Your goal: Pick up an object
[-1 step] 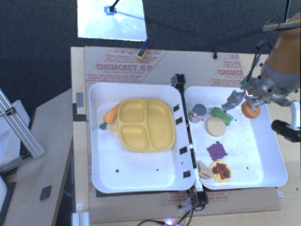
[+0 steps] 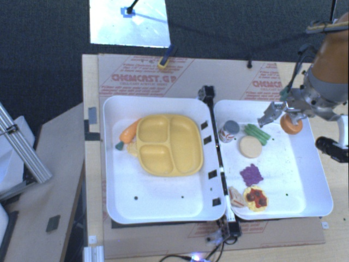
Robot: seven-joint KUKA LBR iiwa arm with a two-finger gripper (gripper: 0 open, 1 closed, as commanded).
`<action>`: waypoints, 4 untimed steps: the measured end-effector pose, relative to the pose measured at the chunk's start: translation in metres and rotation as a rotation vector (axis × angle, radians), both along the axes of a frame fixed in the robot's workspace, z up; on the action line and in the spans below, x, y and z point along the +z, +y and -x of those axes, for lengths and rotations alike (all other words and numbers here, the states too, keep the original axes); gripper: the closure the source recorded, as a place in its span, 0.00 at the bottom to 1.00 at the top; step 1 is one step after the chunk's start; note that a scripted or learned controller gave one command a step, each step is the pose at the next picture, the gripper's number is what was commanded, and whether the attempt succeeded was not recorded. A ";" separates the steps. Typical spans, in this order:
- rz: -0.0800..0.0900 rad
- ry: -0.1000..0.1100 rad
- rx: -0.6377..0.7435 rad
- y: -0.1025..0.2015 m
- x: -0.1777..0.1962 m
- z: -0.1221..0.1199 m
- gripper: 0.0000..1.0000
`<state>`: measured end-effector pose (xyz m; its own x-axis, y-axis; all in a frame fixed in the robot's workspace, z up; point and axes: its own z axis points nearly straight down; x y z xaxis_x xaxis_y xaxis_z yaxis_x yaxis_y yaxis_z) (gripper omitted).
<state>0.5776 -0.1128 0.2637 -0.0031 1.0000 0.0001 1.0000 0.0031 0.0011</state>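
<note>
The right white shallow bin (image 2: 322, 198) had open floor along its right side and near its front edge, while the toys were gathered toward its left half. The grey two-finger gripper (image 2: 274, 115) hung over the back part of this bin, near the rear rim, and whether its fingers were released or clenched could not be told. Just beside it lay an orange round toy (image 2: 292, 124), and under it a green bean-like toy (image 2: 257, 134), a pale round biscuit (image 2: 251, 147) and a small grey can (image 2: 229, 130). Further front lay a purple cluster (image 2: 251, 174) and a yellow-red piece (image 2: 256, 198). The left white bin (image 2: 117, 201) carried a yellow divided plate (image 2: 166, 144) and an orange carrot (image 2: 128, 131).
</note>
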 end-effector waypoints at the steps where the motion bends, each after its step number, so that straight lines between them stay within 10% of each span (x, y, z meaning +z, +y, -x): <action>1: 0.000 0.002 0.000 0.006 -0.046 -0.007 0.00; 4: 0.006 -0.012 -0.003 0.002 -0.175 -0.005 0.00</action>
<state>0.5821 -0.1106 0.0888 0.0002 1.0000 -0.0059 0.9999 -0.0001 0.0130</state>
